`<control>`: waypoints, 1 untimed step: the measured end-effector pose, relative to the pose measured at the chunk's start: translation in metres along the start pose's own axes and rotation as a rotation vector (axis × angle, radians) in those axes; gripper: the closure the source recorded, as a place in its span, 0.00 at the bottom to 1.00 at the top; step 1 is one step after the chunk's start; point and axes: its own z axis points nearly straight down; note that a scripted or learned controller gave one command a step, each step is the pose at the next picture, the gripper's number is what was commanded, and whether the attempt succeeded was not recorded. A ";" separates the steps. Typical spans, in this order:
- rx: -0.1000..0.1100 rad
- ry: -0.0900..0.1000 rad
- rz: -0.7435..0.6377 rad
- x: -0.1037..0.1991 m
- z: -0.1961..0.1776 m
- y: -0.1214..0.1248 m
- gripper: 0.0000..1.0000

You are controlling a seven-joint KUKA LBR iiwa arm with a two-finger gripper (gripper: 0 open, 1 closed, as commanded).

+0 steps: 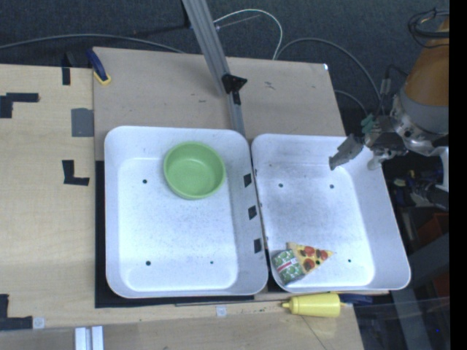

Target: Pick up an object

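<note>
My gripper hangs over the far right corner of the right bin, open, with nothing between its fingers. A toy pizza slice lies in the near left corner of that bin, touching a small green and red item. Both are well in front of and to the left of the gripper. A green bowl sits upright in the far part of the left bin.
A yellow squeeze bottle lies on the bench just outside the right bin's front rim. A grey pole slants down to the divide between the bins. Cables run behind the bins, and the arm's orange band is at the right.
</note>
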 end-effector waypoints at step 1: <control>0.000 0.000 0.000 0.000 0.000 0.000 0.00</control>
